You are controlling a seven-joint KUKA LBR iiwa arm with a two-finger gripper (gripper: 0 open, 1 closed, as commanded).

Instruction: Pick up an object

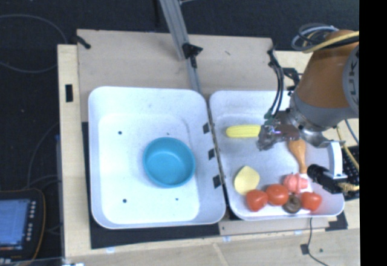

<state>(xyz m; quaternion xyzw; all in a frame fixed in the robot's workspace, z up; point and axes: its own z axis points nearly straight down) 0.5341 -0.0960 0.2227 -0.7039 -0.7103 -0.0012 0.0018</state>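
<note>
My gripper is low in the right bin, at the right end of a yellow corn cob that lies across the bin's upper middle. The cob's right tip meets the gripper, and I cannot tell whether it is held. An orange carrot-like piece lies just right of the gripper, partly under the wrist. Along the bin's front lie a pale yellow lemon, three red tomatoes, a pink piece and a small brown piece.
The left bin holds a blue bowl near its middle. A grey metal pole slants down from the top to the back edge between the bins. The arm's orange band hangs over the right bin's far right side.
</note>
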